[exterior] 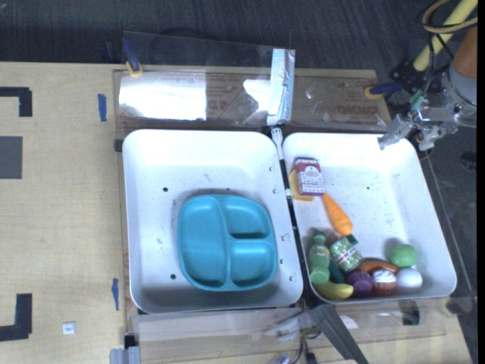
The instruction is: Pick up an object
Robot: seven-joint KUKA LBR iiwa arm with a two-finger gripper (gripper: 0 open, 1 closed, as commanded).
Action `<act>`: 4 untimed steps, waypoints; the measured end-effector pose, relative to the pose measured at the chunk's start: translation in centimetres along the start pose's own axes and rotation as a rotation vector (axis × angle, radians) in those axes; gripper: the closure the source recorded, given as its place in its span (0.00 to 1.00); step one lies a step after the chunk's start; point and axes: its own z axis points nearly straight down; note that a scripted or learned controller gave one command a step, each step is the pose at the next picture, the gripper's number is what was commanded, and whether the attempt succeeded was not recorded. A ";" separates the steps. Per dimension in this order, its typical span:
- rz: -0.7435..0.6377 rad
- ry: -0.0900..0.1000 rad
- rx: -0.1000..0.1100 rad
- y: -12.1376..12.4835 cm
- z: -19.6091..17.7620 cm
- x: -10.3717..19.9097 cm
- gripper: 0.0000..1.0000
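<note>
The right bin (379, 177) holds a heap of toy food. A red-labelled packet (307, 178) lies near its left wall, with an orange carrot (338, 214) just below it. Along the front sit a green bottle (319, 256), a small labelled can (346, 254), a yellow banana (333, 290), a purple piece (361, 281), a green ball (403, 255) and a white egg (409, 279). My gripper (411, 130) hovers over the bin's far right corner, well apart from every object, and nothing hangs from it.
The left bin (151, 165) carries a blue divided tray (226, 240). A clear plastic sheet (204, 89) stands behind the bins. Yellow cabling (447, 14) loops by the arm at the upper right. The far half of the right bin is bare.
</note>
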 end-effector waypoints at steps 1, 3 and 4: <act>-0.036 0.001 0.006 -9.9 7.6 3.1 0.00; -0.220 -0.002 -0.006 -11.1 13.8 10.7 0.00; -0.218 -0.003 -0.013 -10.9 12.6 10.6 1.00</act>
